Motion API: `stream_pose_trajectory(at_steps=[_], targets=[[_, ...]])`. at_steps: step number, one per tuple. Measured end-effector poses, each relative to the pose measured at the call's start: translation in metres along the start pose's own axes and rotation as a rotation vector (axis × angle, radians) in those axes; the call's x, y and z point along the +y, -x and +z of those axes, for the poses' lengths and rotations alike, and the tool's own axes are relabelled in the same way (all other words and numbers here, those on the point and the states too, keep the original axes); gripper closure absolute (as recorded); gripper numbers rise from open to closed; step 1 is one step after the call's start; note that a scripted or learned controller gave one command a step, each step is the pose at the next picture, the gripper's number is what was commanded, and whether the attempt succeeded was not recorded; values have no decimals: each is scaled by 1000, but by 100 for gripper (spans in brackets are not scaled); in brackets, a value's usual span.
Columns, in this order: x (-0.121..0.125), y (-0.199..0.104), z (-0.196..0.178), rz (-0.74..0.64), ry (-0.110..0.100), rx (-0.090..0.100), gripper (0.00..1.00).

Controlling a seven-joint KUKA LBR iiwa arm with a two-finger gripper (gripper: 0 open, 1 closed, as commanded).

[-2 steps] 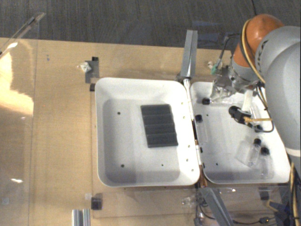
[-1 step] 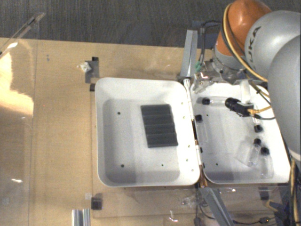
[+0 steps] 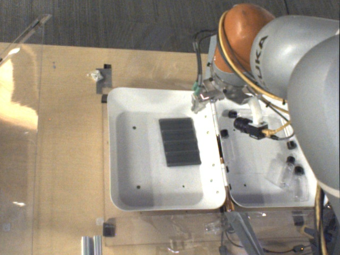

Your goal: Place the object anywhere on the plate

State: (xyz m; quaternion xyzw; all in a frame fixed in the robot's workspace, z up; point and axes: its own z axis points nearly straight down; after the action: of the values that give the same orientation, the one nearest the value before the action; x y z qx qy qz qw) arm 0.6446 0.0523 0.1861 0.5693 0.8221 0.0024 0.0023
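A dark grey ribbed rectangular plate (image 3: 180, 141) lies flat in the left bin (image 3: 122, 158), right of its middle. My gripper (image 3: 200, 101) hangs over the back right corner of that bin, near the rim shared with the right bin, just behind and to the right of the plate. The wrist and the orange-banded arm (image 3: 244, 31) hide most of it. A faint, clear-looking item (image 3: 283, 175) rests near the front right of the right bin (image 3: 255, 193); I cannot make out its shape.
The bulky grey arm covers the back and right side of the right bin. Black and yellow cables (image 3: 255, 127) hang over that bin. Small black mounts (image 3: 104, 76) stand on the wooden bench beside the left bin's back corner.
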Motion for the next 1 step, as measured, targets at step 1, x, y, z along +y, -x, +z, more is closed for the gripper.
stream_pose_trajectory(at_steps=[1], targets=[[36,-23,0,-358,1,0,100]])
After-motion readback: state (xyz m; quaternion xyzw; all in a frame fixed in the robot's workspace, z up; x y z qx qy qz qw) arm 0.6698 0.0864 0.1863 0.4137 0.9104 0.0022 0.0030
